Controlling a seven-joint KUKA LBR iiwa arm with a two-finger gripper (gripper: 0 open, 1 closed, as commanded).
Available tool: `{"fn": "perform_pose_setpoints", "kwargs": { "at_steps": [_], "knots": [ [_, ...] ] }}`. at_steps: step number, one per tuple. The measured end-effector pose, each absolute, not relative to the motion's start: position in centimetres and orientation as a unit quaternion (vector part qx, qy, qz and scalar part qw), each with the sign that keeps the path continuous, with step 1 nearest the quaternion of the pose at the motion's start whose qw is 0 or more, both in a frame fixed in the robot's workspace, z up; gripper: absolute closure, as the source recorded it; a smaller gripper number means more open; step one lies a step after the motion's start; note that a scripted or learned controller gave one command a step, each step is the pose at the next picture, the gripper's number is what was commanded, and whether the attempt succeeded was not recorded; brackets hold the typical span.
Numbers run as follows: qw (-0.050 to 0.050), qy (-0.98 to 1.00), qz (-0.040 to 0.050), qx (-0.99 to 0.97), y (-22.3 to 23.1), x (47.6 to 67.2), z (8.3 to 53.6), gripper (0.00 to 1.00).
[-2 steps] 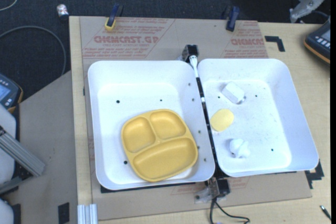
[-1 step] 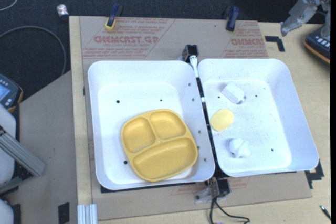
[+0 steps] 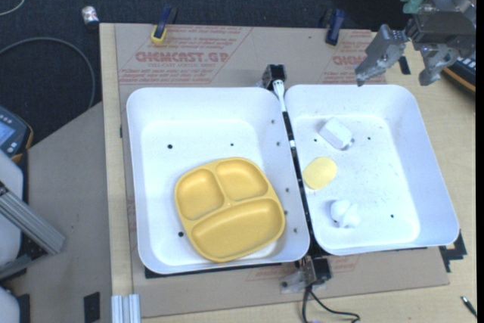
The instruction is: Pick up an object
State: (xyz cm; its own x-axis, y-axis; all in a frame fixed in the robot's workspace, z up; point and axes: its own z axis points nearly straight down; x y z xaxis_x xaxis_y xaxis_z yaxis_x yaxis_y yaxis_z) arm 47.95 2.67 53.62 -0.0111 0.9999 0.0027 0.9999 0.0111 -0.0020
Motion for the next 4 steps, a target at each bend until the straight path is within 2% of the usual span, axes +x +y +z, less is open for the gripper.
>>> {"fn": "perform_pose_setpoints", "kwargs": {
  "at_steps": [1,2,3,4],
  "knots": [
    [0.001,-0.708,0.001,-0.706,5.4,47.9,53.5,0.0],
    [0.0,-0.709,-0.0004,-0.705,10.0,47.9,53.5,0.0],
    [0.002,-0.71,0.0031,-0.704,17.6,47.8,49.1,0.0],
    [0.0,-0.708,-0.001,-0.706,17.2,47.9,50.5,1.0]
  ]
}}
